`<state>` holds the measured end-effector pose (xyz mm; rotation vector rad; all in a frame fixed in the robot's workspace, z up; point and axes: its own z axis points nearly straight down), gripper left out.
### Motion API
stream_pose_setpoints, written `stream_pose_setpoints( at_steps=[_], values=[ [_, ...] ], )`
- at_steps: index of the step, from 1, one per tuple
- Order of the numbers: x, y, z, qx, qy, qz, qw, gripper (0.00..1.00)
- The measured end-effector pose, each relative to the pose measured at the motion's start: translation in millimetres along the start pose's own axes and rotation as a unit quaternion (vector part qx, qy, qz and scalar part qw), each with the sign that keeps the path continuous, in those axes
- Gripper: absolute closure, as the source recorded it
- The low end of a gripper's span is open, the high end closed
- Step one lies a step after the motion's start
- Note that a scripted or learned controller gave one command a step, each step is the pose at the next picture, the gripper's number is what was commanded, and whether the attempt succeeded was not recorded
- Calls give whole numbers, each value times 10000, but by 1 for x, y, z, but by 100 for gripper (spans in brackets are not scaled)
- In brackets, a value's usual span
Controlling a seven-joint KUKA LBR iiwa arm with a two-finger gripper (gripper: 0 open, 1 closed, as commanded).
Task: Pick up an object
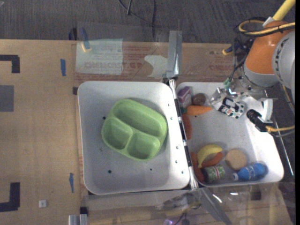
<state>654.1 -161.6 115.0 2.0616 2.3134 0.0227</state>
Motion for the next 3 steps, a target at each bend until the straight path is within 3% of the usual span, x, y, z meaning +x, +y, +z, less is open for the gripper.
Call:
stream_pose_setpoints(
  at_steps=[1,2,3],
  values=[
    [-57,-72,-113,186,86,540,9983,0],
    [-6,-59,-173,180,99,117,9997,0],
    [25,-27,-65,205,97,684,9974,0]
  ],
)
